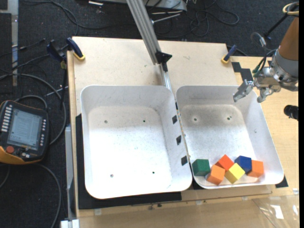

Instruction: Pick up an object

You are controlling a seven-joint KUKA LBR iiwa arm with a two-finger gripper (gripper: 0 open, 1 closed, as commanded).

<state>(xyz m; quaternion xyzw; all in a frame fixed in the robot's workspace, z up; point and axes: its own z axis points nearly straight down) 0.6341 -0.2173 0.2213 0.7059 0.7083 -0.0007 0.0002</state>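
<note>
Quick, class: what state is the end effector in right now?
End effector: open, holding nothing, above the right bin's far right corner.

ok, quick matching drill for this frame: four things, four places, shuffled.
Things:
1. green cube
2. blue cube
3. gripper
4. teach pendant

Places:
A. on the floor left of the bench
B. leftmost of the cube cluster, near corner of the right bin
C. over the right bin's far right rim
D. between two orange cubes, behind the yellow cube

Pairs: 1-B, 2-D, 3-C, 4-A
</note>
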